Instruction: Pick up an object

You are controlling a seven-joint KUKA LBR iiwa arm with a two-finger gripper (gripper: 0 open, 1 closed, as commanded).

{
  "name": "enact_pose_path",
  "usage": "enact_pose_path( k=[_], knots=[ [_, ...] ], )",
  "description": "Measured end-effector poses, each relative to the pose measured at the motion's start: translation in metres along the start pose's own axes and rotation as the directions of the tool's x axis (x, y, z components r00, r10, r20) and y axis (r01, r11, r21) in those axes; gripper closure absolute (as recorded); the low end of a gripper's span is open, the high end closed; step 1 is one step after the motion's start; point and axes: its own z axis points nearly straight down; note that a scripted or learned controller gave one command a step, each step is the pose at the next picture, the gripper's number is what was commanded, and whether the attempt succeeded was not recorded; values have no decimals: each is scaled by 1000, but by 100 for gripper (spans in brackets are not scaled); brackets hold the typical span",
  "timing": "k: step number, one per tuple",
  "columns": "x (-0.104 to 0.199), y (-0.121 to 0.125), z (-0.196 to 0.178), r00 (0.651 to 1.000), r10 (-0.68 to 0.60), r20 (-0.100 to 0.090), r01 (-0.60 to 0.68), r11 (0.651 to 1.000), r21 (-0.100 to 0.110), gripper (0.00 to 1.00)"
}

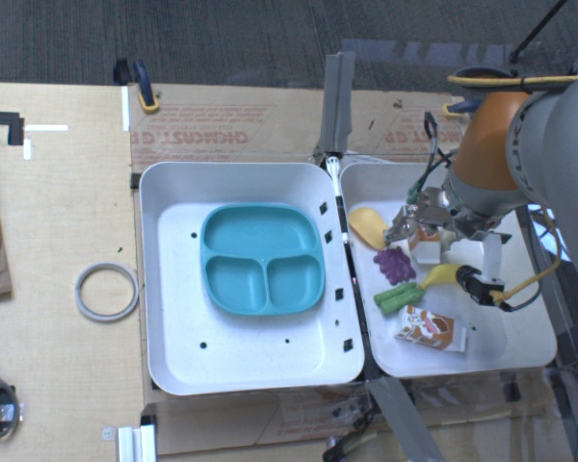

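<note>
We're looking down on two shallow white bins side by side, and the grey arm with its orange band (491, 138) reaches in from the right, over the right-hand bin (520, 349). Its two-finger gripper (426, 234) sits low among the objects there, but the wrist hardware crowds our view, so we cannot tell how the hand is set or whether it has anything. Just left of it lies a pale yellow rounded piece (368, 226), and below that a purple bunch of toy grapes (395, 265). Under the grapes we have a green elongated toy vegetable (399, 297), with a yellow banana-shaped toy (440, 275) just beside it on the right. Nearer the front edge rests a small brown-and-white printed packet (428, 328), lying flat. Over in the left-hand bin (173, 354) sits a teal divided plastic plate (263, 259) with three compartments. Out on the bench, well to the left, lies a grey ring (107, 291).
</note>
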Motion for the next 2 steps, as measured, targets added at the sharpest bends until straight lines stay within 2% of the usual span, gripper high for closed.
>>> enact_pose_path(
  k=[1, 2],
  knots=[
    [20, 58, 0, 986, -166, 1, 166, 986, 0, 0],
    [19, 59, -10, 986, -168, 3, 168, 986, -1, 100]
  ],
)
